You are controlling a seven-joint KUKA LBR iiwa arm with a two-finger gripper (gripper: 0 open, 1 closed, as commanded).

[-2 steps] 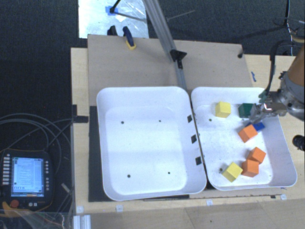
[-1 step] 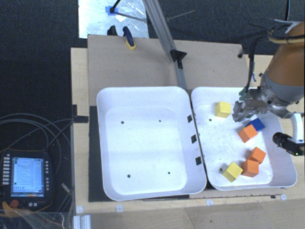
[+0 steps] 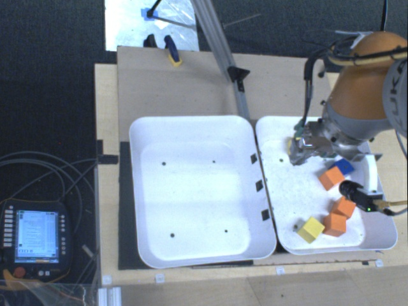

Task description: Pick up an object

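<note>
Five blocks (image 3: 333, 204) lie clustered in the right bin (image 3: 280, 171), well apart from my fingers (image 3: 299, 150), whose spread I cannot tell; descending here, I judge they meet bare floor.

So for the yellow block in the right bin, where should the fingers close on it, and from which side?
Probably from straight above. The yellow block lies flat near the right bin's front left corner, turned diagonal to the walls, with open floor on its left and far sides. Close on two opposite flat faces, fingers rotated to match its tilt. An orange block sits close on its right, so avoid that side.
</note>
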